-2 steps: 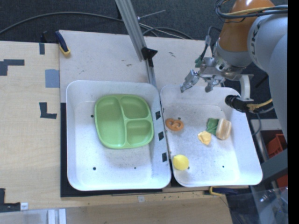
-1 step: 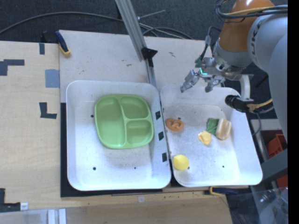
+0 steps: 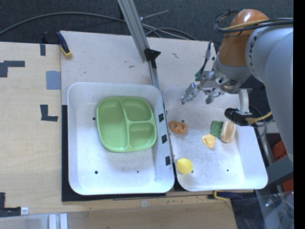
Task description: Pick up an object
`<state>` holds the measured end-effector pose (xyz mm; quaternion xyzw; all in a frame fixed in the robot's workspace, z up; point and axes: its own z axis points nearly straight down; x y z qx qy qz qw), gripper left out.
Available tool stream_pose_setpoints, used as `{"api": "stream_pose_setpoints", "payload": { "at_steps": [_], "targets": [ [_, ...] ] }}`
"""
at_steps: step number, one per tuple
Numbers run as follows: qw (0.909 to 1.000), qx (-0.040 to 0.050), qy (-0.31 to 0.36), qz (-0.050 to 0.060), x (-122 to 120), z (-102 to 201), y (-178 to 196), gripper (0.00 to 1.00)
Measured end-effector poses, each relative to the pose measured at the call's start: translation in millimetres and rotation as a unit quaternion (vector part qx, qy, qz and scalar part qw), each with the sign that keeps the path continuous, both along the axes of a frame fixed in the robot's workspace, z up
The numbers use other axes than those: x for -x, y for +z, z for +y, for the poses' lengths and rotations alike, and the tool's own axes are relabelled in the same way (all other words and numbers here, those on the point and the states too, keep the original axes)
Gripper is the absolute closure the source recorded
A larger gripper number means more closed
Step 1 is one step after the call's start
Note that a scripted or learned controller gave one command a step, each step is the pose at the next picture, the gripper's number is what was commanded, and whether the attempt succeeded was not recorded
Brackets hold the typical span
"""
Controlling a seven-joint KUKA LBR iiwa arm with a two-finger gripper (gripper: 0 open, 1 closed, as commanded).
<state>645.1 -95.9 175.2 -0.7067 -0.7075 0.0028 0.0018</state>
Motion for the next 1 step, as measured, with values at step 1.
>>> {"api": "stream_pose_setpoints", "payload": {
  "at_steps": [1],
  "targets": [
    [1.0000,0.0001,0.000,0.000,1.3,-9.4,-50.7,0.00]
  ]
}}
